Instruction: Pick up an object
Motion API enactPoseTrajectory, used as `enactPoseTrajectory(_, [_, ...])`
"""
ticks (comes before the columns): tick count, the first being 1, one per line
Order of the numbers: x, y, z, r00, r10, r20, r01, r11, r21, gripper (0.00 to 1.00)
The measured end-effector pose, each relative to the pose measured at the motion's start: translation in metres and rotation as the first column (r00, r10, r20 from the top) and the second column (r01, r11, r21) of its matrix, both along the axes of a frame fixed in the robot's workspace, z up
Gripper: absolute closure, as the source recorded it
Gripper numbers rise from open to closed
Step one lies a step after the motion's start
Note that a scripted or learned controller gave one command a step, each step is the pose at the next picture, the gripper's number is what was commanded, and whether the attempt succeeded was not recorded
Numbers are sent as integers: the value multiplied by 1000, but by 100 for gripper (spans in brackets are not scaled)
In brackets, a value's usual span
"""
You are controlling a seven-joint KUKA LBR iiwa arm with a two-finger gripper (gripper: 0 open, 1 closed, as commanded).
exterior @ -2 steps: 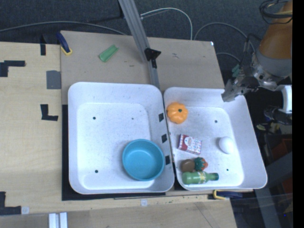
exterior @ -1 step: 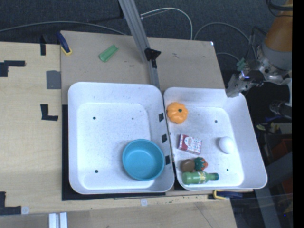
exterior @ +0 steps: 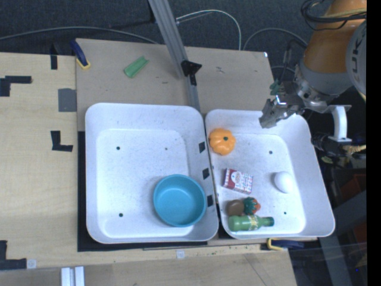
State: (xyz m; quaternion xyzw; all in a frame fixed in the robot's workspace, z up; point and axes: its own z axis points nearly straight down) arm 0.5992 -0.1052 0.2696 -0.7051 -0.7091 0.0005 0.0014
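My gripper (exterior: 269, 118) hangs over the far edge of the right bin (exterior: 309, 159), with nothing visible between its fingers. In that bin lie an orange pumpkin (exterior: 221, 141) at the far left, a red and white box (exterior: 238, 181) in the middle, a white egg-shaped object (exterior: 283, 182) to the right, a green bottle (exterior: 250, 222) along the near wall, and a small brown and red toy (exterior: 244, 207) just above the bottle. The pumpkin sits left of and below the gripper.
The left bin (exterior: 113, 159) holds a blue bowl (exterior: 178, 199) at its near right. A grey pole (exterior: 169, 28) slants over the bench behind the bins. A green block (exterior: 136, 67) lies on the bench at the back left.
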Motion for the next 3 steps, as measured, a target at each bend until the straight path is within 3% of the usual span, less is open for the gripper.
enactPoseTrajectory(3, [-17,161,-5,1000,2,0,-2,1000,0,100])
